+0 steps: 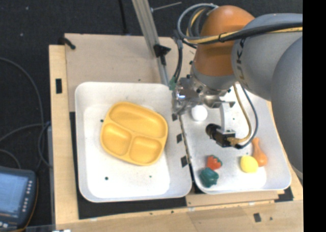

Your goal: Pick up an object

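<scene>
A white ball (198,113) sits right under the hand (196,104), in the right bin (277,175). I cannot tell whether the hand grips it or is open, because the wrist covers that part. So the pick looks not yet done, or just at the grasp. Nearer to me from the hand lie a red piece (214,162), a green piece (208,176), a lemon (248,164) and a carrot (259,153). To its left, in the other bin (86,124), lies a yellow tray (134,133).

- Bench (107,57): pale wood top, on dark carpeted floor (51,1).
- Black cables (20,103) trail over floor at left.
- Screen device (15,195) sits at lower left corner.
</scene>
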`<state>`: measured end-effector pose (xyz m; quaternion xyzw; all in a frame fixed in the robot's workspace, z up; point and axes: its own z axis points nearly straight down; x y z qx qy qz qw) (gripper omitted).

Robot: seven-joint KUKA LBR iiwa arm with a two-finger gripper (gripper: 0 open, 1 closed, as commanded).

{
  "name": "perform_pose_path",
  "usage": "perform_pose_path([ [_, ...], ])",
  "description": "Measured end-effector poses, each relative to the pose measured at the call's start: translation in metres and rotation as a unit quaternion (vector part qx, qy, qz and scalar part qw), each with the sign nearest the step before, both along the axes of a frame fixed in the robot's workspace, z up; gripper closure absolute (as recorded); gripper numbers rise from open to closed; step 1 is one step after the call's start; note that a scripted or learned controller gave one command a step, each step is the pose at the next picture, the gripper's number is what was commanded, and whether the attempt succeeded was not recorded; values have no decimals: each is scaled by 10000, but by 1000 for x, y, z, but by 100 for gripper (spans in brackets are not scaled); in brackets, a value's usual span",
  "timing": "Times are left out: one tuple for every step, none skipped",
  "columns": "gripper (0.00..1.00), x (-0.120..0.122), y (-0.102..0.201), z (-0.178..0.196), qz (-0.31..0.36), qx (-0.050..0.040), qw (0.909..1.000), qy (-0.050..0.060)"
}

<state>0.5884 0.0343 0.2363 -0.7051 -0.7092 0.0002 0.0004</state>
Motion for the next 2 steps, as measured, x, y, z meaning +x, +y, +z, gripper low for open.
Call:
perform_pose_path([
  [100, -19, 51, -5, -6, 5, 10000, -4],
  [0, -19, 50, -5, -25, 5, 10000, -8],
])
